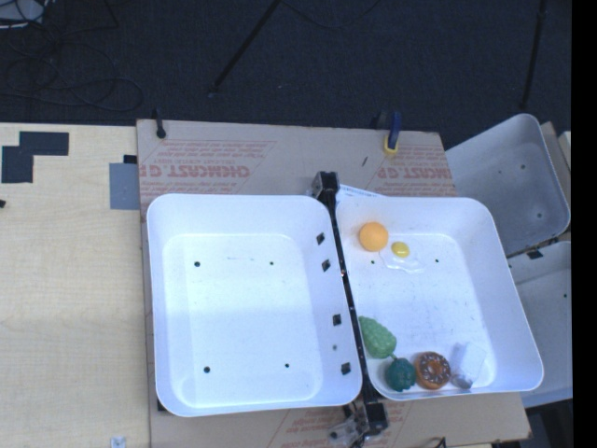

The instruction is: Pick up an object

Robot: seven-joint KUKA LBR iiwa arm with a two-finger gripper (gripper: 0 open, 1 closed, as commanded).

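Cardboard point(280, 161) under bins, printed "CHEMCRZT".

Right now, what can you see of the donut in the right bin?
The donut is a small ring, brown with light speckles like sprinkles, and looks like a toy. It lies flat near the right bin's front edge, between a dark teal ball touching or nearly touching one side and a pale whitish object at the other.
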